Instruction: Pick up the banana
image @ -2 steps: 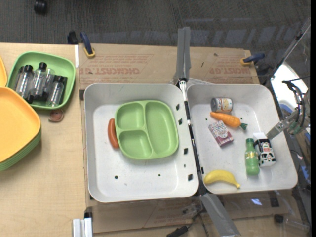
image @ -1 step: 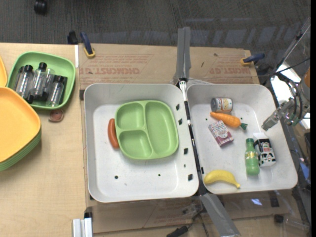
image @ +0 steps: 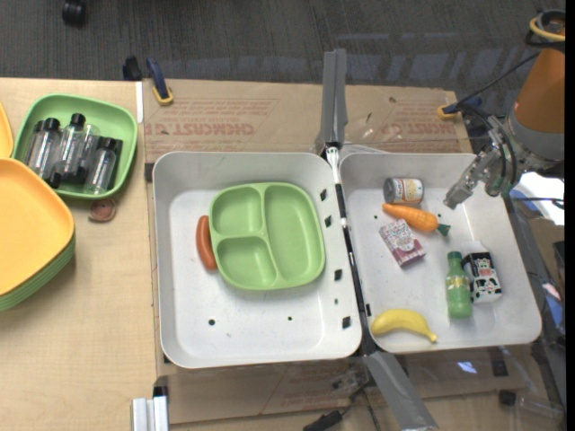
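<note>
Yellow and curved, the banana [image: 403, 324] lies flat near the front edge of the right bin [image: 512, 335], toward its front-left corner, well apart from the end effector [image: 456, 196], which hangs over the bin's back-right part near the carrot [image: 411, 216]; its fingers look close together and hold nothing, though the view is too small to be sure. The step in hand appears to be the approach, so the arm has most of the bin to cross. A good grasp would likely come straight down over the banana's thick middle, jaws set across its short width, not along the curve, with care for the bin wall just beside it and the green bottle [image: 459, 285] standing near. The right bin also holds a small can [image: 403, 189], a pink packet [image: 402, 242] and a black-and-white carton [image: 483, 277] touching or just beside the bottle. The left bin [image: 180, 330] holds a green divided plate [image: 267, 235] with a red sausage-like piece [image: 206, 242] against its left edge. On the bench, a green tray [image: 120, 128] carries several dark-capped vials [image: 75, 153], beside stacked yellow plates [image: 31, 236].
</note>
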Robot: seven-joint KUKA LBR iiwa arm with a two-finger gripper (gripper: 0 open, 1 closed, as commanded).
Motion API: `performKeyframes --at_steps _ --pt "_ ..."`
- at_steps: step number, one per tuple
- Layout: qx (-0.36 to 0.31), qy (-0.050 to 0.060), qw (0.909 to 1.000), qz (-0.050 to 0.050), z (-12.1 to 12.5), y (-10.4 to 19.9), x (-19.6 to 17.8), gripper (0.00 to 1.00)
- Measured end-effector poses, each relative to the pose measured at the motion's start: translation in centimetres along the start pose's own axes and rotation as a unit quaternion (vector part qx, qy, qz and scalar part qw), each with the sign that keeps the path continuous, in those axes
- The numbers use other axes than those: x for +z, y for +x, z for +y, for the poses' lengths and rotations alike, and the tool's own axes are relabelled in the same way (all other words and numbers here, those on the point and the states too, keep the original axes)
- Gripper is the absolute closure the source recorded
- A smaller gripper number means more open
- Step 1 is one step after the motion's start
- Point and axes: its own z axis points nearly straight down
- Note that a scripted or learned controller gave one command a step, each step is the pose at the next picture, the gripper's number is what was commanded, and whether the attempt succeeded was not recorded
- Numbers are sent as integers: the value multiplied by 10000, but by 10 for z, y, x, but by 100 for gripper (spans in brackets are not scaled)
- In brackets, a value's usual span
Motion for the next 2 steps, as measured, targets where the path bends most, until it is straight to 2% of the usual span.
performKeyframes --at_steps 1,2 --pt "-1398 -2 9902 -7 -42 -22 -1 100" --pt "-2516 -5 9678 8 -85 32 1 100"
